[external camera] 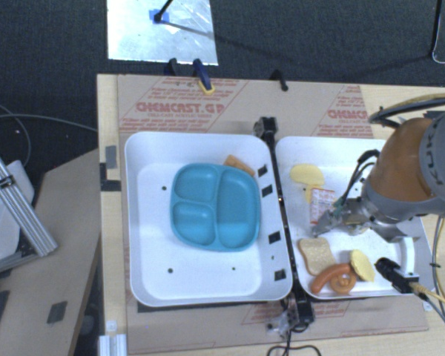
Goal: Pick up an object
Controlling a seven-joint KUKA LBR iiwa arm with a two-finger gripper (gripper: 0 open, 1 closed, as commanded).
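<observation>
Right now you are looking at the approach step: the gripper (328,224) is hovering low in the right bin (350,145), just above the bread slice (317,254), finger state impossible to tell, so the next move is calling for a short, centred descent.

- Bench (230,95): light wood top, covered by brown sheet with red "CHEMCAST GP" print.
- Left white bin (152,273) sits on the sheet, touching the right white bin (334,145) along a black clipped seam at centre.
- Blue and yellow clamp (202,76) on the bench's far edge, small black clip (280,81) further right on the same edge.
- Shiny silver sheet (161,21) lies just beyond the far edge, on dark floor.
- Grey tabs (110,154) on the bench's left edge.
</observation>
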